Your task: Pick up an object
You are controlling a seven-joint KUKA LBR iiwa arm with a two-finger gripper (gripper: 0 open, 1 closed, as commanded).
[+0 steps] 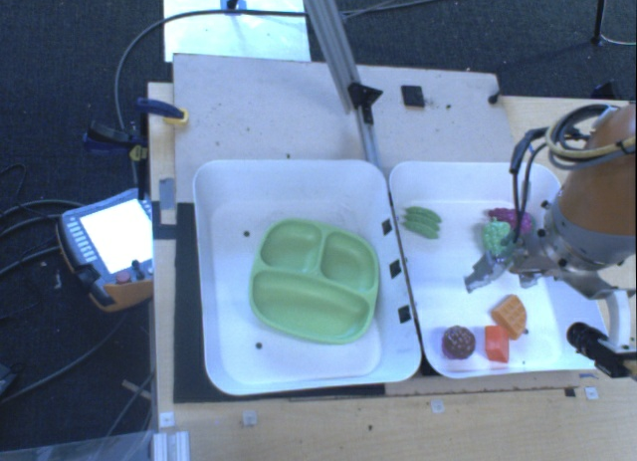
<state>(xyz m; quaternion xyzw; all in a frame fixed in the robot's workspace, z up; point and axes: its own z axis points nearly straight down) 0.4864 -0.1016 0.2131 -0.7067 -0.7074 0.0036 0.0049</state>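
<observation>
A green divided plate (317, 281) lies flat in the left bin (224, 349), three compartments facing up. A white board (269, 106) covers the tabletop (348, 417) behind both bins. A grey metal pole (333, 31) slants across the board. A handheld control screen (107, 247) rests on the dark carpet (60, 51) at left, with black cables (129, 61) nearby.

Right bin (435, 345): floor lying open left-centre; pea pod (421, 221), brown ball (458, 342), orange pieces (503, 328) crowding edges.
</observation>
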